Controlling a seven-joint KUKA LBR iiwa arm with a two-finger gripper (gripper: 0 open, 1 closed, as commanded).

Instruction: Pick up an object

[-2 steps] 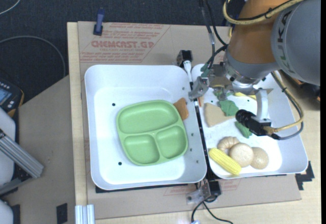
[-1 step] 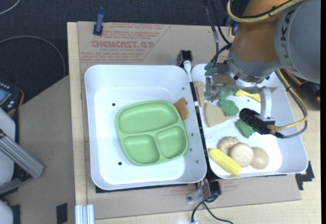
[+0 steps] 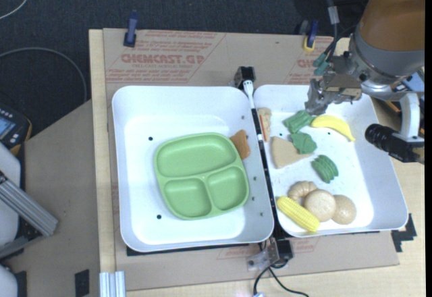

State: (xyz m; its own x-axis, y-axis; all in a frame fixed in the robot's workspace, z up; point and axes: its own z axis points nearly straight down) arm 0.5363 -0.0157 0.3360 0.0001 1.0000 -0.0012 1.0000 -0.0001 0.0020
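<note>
Right bin (image 3: 388, 184), holding the toy food; all places reckoned from the yellow banana (image 3: 333, 125). Gripper (image 3: 322, 104): poised just up-left of the banana, low over the bin's far end, its tips very near a long green piece (image 3: 296, 119); whether anything lies between them, or how wide they stand, cannot be told at this angle. Likely target: that green piece, or the banana itself, both unlifted. Risks, as judged: the two lie almost touching, so a descent may straddle both, or nudge the banana aside and close on nothing; the green piece looks tilted against a second green lump (image 3: 304, 143) below-left of the banana, and could roll off. Other contents: tan wedge (image 3: 284, 153) further below-left; green ridged piece (image 3: 325, 168) below; bread rolls (image 3: 322, 202) and corn cob (image 3: 298, 213) well below, near the front rim. Left bin (image 3: 128, 154): green divided plate (image 3: 202, 175), brown piece (image 3: 240, 145) at its edge, well apart to the left. Obstruction: close crowding around the target.
</note>
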